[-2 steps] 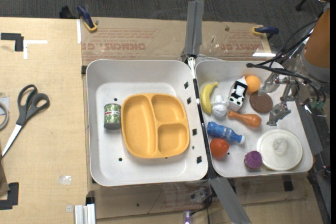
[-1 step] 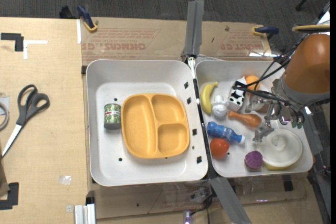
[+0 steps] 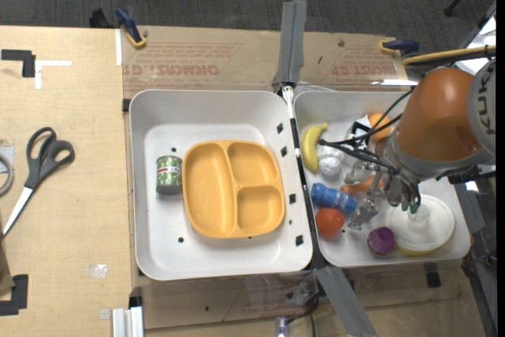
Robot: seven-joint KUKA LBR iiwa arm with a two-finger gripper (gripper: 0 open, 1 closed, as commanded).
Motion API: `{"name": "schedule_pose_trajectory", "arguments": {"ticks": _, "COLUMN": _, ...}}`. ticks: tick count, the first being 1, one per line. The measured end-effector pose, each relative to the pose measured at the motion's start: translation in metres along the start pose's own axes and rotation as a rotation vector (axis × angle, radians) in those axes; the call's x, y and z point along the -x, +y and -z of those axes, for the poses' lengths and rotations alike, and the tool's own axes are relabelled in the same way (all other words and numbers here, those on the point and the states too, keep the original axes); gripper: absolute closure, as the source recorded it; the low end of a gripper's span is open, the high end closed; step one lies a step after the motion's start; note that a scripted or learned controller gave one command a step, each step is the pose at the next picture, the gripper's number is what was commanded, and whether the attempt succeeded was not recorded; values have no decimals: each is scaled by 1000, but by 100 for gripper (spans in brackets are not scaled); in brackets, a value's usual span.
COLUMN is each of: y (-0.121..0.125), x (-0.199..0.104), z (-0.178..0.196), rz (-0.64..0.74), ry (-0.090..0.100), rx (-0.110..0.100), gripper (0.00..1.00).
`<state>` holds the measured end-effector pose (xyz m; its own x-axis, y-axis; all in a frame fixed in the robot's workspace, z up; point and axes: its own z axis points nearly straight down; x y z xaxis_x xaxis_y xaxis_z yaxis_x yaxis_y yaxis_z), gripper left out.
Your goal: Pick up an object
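Observation:
My gripper [image 3: 369,201] reaches down into the right bin [image 3: 331,252] below the arm's orange band [image 3: 430,118]. It hangs among a blue object [image 3: 327,195], a small orange piece [image 3: 353,184] and a red ball [image 3: 330,222]. A purple cup [image 3: 381,240] and a white dish with a yellow rim [image 3: 426,231] lie just right of it. At the bin's far left are a banana [image 3: 313,144] and a pale round thing [image 3: 329,166]. The arm hides the bin's back right part.
The left bin [image 3: 150,249] holds a yellow divided plate [image 3: 234,188] and a small green can [image 3: 168,174] on its left. Scissors [image 3: 38,163] lie on the bench far left. A grey bar [image 3: 292,39] runs above the gap between the bins.

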<state>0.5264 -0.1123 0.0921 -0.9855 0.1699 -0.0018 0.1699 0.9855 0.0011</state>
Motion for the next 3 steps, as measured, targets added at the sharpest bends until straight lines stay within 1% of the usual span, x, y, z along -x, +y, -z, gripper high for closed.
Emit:
{"name": "schedule_pose_trajectory", "arguments": {"ticks": 1, "y": 15, "x": -7, "z": 1, "rz": -28, "ry": -2, "rx": -5, "gripper": 0}}
{"name": "schedule_pose_trajectory", "arguments": {"ticks": 2, "y": 12, "x": -30, "z": -1, "rz": -143, "ry": 1, "rx": -1, "gripper": 0}}
{"name": "schedule_pose_trajectory", "arguments": {"ticks": 3, "y": 14, "x": -32, "z": -1, "rz": -136, "ry": 1, "rx": -1, "gripper": 0}}
